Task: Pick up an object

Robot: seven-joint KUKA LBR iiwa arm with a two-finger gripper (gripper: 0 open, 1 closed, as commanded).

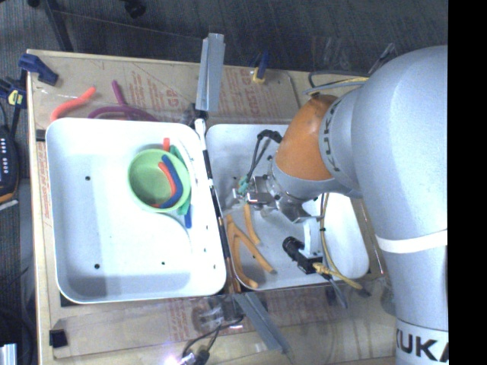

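I see tan curved sticks [245,243] lying on the floor of the right bin [228,152], just below my pincer [253,196] and close to the wall shared with the left bin [91,226]. I cannot tell the pincer's state; the wrist hides it. The arm [396,150] crowds the space to the pincer's right. Beyond that wall to its left, a green bowl [156,179] sits with open white floor around it. Both bins rest on the desk [137,82].
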